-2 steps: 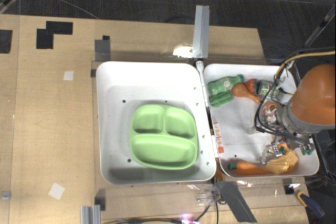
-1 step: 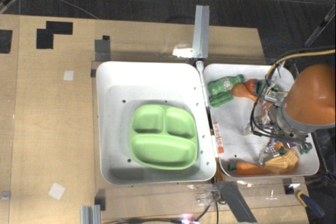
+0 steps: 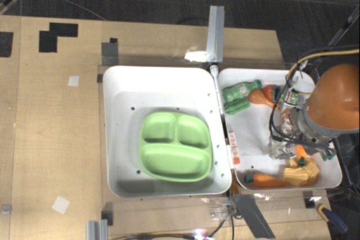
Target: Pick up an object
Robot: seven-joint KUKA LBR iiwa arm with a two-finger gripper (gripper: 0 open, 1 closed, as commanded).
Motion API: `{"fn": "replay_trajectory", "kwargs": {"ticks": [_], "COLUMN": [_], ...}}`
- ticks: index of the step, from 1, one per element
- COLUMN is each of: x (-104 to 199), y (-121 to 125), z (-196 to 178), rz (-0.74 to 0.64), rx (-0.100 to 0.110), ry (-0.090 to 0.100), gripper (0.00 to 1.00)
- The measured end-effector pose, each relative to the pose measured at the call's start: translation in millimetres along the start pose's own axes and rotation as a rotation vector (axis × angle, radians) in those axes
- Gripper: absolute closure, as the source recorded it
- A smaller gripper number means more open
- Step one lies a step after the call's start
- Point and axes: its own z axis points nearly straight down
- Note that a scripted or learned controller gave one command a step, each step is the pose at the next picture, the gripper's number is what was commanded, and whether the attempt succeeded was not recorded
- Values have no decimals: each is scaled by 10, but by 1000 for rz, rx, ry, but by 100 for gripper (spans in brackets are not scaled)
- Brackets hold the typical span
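**Arm low over the right bin, no pick confirmed yet**

At the left of the frame the bench lies bare apart from a few small square markers. The left bin holds a green divided tray, lying flat and a little right of the bin's middle, its right edge near the wall shared with the neighbouring bin. Wide white floor is free to the tray's left and above it

The right bin carries the smaller things: a green bottle near its upper left corner, an orange-brown item just beside the bottle, an orange carrot-like piece along the lower wall, and a yellow corn-like toy close to the lower right corner. The arm's orange band and grey wrist cover the bin's right side, and the end effector sits just above the yellow toy and carrot; whether it is apart or together I cannot tell, since cables and wrist hide it

Judged from this, nothing has been lifted: every item seems to rest on a bin floor, so the grasp and the lift are both left to do. The lower right items crowd the bin's walls, leaving little side room; the middle strip of the right bin is the clearest floor for approach
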Motion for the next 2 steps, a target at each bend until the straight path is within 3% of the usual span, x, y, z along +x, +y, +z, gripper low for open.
{"fn": "replay_trajectory", "kwargs": {"ticks": [1,2], "x": [-501,-627], "y": [-531,-222], "z": [-1233,-1705], "rz": [-197,25], "rx": [-12,-14], "ry": [17,22], "gripper": [100,100]}}
